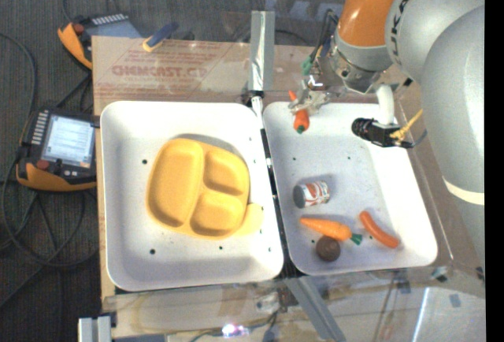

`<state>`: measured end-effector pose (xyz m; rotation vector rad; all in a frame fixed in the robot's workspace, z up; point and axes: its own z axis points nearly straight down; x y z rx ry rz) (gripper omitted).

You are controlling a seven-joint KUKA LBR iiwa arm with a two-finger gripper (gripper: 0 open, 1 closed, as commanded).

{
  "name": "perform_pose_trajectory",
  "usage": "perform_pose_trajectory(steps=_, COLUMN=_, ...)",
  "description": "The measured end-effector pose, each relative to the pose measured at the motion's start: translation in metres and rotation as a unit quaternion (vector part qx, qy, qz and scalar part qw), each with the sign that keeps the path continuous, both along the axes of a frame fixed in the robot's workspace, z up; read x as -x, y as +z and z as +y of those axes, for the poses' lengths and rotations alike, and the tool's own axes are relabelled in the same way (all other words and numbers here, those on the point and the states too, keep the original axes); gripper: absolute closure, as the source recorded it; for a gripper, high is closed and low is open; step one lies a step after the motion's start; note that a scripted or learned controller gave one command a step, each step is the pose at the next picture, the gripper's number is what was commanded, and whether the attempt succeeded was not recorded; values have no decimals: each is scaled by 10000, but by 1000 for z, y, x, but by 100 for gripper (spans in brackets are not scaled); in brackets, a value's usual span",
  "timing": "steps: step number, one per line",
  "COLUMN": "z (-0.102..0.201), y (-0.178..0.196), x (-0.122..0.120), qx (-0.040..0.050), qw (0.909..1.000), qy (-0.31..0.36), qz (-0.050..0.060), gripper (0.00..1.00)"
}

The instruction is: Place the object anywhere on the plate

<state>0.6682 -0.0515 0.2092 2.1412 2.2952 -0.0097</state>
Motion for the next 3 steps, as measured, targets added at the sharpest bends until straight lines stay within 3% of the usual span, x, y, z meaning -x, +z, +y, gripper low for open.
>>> perform_pose_trajectory(steps=1, z=70, y=6, x=52, qx=-37, qw=9947, qy=1029, qz=6, gripper=100)
perform_pose_trajectory(steps=2, z=134, y=-27, x=60, qx=-35, qw=9907, qy=1362, qz=12, gripper=100)
perform_pose_trajectory(steps=3, z=134, y=-27, x=60, qx=-37, qw=9907, qy=1357, qz=10, gripper=0)
